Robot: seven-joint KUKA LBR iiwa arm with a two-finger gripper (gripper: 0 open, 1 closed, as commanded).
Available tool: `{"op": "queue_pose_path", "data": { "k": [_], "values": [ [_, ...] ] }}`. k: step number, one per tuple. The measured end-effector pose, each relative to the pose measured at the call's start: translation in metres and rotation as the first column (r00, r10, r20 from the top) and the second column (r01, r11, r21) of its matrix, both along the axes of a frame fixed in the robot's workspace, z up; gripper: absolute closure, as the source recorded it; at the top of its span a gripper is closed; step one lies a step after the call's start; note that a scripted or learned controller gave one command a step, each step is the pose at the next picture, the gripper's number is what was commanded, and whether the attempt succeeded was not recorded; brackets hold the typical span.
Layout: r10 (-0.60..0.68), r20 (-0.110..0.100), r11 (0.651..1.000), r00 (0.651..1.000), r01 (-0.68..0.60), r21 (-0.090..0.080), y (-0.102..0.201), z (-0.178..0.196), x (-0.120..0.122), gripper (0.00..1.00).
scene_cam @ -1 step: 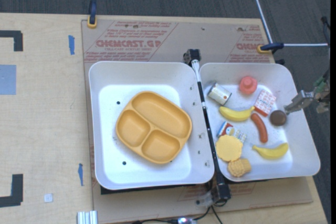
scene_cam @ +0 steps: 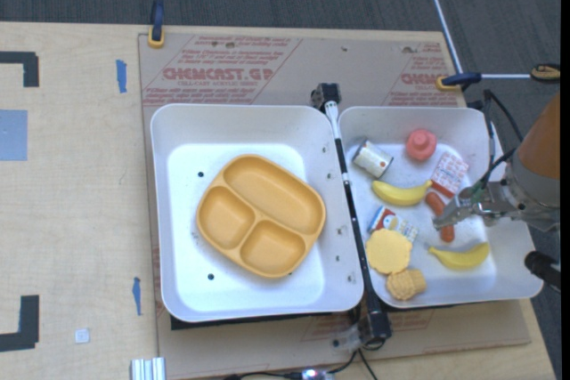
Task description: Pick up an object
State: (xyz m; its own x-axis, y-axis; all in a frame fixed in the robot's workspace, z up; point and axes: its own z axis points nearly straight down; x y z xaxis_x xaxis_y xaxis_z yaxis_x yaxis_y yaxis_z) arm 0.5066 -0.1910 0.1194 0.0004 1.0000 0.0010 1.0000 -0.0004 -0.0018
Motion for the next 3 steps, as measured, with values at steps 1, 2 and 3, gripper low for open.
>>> {"op": "queue_pose_path", "data": {
  "k": [1, 2, 3],
  "values": [
    [-0.001, 0.012, 1.000, 1.000, 0.001, -0.004, 0.064, -0.031, -0.015, 0.00],
    [0.001, 0.012, 1.000, 1.000, -0.001, -0.001, 0.066, -0.021, -0.014, 1.00],
    [0.002, 0.003, 1.000, 1.000, -0.002, -0.001, 0.145, 0.065, -0.027, 1.00]
  ]
}}
